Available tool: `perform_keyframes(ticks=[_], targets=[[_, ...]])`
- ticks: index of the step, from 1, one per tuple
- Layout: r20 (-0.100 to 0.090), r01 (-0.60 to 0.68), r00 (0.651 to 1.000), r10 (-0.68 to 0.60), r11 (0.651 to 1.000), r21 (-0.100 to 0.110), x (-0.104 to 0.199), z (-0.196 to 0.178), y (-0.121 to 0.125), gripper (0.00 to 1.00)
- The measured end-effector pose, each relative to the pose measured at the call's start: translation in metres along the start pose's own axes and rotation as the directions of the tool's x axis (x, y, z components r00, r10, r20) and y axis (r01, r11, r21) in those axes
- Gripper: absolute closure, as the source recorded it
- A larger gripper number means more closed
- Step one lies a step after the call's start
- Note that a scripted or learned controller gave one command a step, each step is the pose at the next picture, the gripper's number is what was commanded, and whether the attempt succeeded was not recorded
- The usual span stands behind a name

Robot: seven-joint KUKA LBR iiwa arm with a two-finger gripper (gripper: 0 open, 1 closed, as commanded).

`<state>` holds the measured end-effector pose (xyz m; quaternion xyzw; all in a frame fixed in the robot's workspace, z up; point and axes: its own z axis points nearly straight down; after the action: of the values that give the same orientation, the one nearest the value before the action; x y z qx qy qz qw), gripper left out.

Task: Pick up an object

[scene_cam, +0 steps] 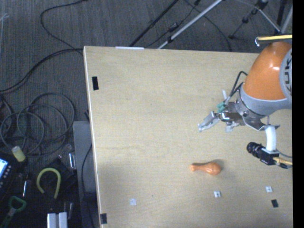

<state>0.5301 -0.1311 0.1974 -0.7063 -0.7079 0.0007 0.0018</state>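
Note:
An orange pear-shaped object (207, 167) lies on its side on the pale wooden bench top (152, 108), its narrow end pointing left. My gripper (209, 122) hangs above the bench, up and slightly right of the object, pointing left from the grey wrist under the orange band (268, 77). A clear stretch of bench separates the gripper from the object, and nothing shows in the gripper.
Small white tags (217, 194) (269, 189) and a black tag (274, 203) lie on the bench near the front right. Another black tag (95, 83) sits by the left edge. Cables and tools (42, 127) cover the floor to the left.

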Motion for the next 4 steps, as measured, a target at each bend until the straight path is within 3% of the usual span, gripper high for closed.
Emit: perform_keyframes(ticks=[1,2,3,4], targets=[[0.003,-0.006,1.000,0.006,1.000,0.000,-0.065,0.079,0.043,0.00],[0.003,0.074,0.997,-0.074,0.997,-0.001,-0.064,0.113,0.100,0.00],[0.005,0.156,0.988,-0.156,0.988,-0.003,-0.026,0.098,0.138,0.00],[0.003,0.449,0.894,-0.449,0.894,-0.002,0.025,0.113,0.139,0.00]])
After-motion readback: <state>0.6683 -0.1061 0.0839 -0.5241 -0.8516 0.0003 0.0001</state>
